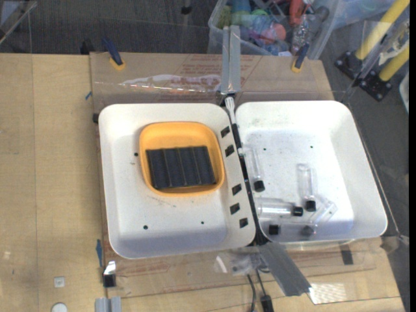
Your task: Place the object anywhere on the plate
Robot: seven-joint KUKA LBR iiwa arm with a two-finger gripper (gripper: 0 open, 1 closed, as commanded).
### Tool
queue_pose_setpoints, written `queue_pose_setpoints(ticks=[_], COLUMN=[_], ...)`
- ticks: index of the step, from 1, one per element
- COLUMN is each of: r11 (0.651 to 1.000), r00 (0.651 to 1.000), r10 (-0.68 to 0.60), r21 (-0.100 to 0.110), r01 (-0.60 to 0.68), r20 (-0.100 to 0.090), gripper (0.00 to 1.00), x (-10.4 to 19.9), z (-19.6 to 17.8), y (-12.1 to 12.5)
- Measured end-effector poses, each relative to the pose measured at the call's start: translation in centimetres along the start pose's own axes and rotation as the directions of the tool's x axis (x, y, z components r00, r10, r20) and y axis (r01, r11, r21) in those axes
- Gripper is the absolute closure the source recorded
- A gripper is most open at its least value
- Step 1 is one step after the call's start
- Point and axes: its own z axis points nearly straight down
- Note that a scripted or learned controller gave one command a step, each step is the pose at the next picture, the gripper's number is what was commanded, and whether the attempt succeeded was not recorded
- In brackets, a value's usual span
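An orange, rounded-square plate [179, 130] lies in the left white bin [123, 226], toward its far side. A black, ridged rectangular object [181, 168] rests flat on the plate and covers most of its near half. The object sits inside the rim, with its long side running left to right.
The right white bin [292, 129] holds several clear tubes with black caps: one [303, 177] near the middle, one [276, 208] lying flat near the front, and one [252, 168] beside the divider [235, 174]. A clear tub of coloured items [273, 8] stands behind the bins.
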Motion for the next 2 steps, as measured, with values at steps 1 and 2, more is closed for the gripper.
queue_pose_setpoints(ticks=[1, 2], r11=[0.988, 0.834], r00=[0.988, 0.834], r10=[-0.154, -0.552], r21=[0.0, -0.002], r01=[0.154, 0.552], r20=[0.0, 0.002], gripper=[1.0, 1.0], x=[0.0, 0.03], z=[0.03, 0.08], y=[-0.01, -0.01])
